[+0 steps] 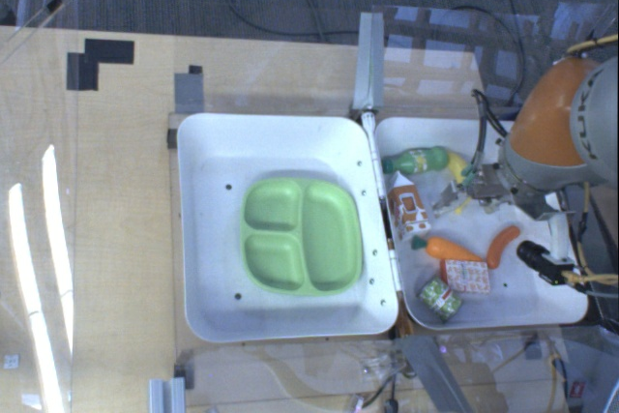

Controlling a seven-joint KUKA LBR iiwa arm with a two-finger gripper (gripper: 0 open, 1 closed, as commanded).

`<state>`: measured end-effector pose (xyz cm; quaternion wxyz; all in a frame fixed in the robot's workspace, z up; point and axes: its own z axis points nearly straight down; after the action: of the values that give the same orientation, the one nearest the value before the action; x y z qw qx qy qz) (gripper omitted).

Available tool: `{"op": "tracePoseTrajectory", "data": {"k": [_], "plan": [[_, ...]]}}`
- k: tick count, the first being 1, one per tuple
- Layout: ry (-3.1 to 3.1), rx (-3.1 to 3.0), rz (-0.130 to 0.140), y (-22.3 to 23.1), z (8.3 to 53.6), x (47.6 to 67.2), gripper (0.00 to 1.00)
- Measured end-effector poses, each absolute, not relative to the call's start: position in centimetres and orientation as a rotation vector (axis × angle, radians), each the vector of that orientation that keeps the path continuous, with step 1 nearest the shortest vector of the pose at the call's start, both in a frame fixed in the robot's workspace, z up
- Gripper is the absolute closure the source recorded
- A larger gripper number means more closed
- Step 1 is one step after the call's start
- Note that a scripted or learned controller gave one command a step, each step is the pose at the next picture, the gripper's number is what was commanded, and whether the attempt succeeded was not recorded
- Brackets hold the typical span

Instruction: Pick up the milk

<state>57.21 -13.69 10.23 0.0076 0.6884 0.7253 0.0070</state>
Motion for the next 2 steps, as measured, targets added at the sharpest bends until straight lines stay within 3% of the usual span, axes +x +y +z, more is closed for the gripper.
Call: {"op": "tracePoseTrajectory", "data": {"k": [1,2], "plan": [[2.492,1.899,0.007,-16.6,8.9,61.7,0.0],[2.486,1.891,0.014,-16.6,10.3,62.0,1.0]]}}
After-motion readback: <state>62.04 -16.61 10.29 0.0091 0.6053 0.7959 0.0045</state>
